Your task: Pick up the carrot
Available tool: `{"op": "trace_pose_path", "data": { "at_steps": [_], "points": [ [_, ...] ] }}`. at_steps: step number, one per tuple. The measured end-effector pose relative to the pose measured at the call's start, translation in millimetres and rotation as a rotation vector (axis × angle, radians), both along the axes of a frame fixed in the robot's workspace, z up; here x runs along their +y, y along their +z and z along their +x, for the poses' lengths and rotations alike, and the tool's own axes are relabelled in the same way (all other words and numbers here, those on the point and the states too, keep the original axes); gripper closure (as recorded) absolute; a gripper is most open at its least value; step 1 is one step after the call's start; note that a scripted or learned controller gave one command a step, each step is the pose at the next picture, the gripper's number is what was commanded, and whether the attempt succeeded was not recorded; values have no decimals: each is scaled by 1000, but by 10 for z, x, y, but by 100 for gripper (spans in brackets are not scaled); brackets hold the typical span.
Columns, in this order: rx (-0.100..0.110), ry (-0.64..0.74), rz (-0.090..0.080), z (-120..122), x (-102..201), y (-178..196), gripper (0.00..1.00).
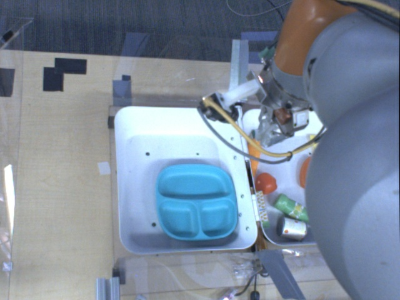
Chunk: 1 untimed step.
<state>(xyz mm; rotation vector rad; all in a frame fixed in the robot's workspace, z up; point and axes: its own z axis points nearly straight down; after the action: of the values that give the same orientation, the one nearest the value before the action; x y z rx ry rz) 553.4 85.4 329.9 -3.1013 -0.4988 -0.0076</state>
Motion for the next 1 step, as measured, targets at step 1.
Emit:
{"op": "trace_pose_path", "data": {
  "at_steps": [1],
  "points": [
    [4,-81,0,-252,-9,-785,100]
  ]
}}
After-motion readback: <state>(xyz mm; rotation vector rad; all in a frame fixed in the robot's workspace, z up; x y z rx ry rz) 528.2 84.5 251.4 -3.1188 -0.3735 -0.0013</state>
